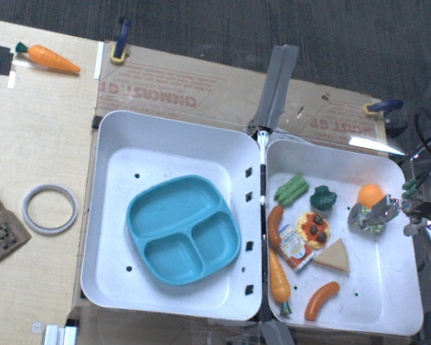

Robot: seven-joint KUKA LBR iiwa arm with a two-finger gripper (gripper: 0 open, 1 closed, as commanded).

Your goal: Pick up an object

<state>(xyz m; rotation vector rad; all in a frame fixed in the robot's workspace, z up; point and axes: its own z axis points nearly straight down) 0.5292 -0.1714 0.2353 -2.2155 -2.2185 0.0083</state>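
Camera view looks down on two white bins side by side, the left bin [101, 213] holding a blue divided plate [182, 229]. The right bin [399, 303] carries a scatter of toy food: a green pepper [291, 189], a dark green broccoli piece [323, 197], an orange ball [370, 195], a small pizza piece [313, 229], a printed packet [292, 245] partly tucked under it, a tan wedge [334, 255], two sausages [274, 222] [321, 300] and a carrot [279, 282] along the divider. The gripper [372, 218] sits low at the bin's right side, just beside the orange ball; its metal tip blurs into a grey-green shape below it, and whether it is spread or closed cannot be told. Most of the arm is cut off at the right edge.
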